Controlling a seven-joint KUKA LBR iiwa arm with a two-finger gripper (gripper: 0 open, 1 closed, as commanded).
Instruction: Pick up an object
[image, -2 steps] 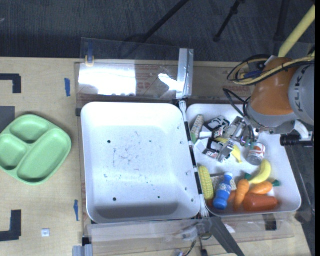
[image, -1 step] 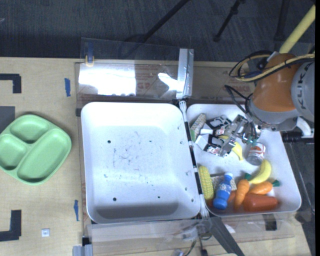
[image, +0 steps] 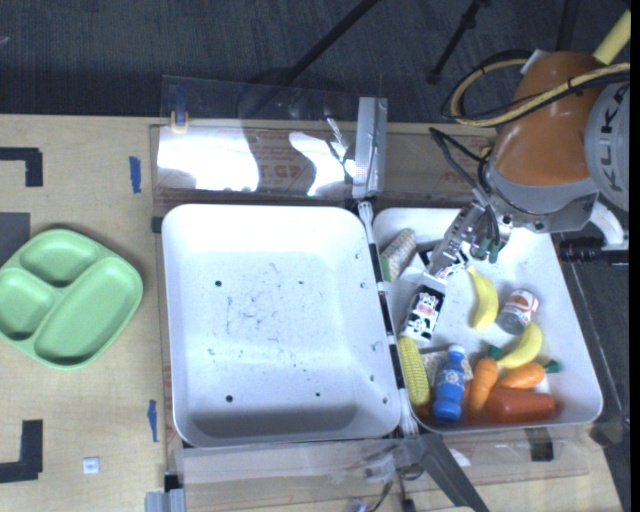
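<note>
Fingers of the gripper (image: 452, 258) point down over the back-left part of the right bin (image: 578, 330), at a small gap and holding nothing that I can make out. Just below them, toward the bin's left wall, lies the black-and-white carton (image: 425, 312), long axis slanting front to back; the other items crowd the front edge, while the left bin (image: 270, 330) lies alongside.

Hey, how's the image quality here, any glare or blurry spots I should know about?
In the camera view, strong glare washes out the clear panel behind the left bin; the right bin and its toys look evenly lit with soft shadows; the end effector is small and slightly soft, so its finger state is unclear; the green tray is sharp.
</note>
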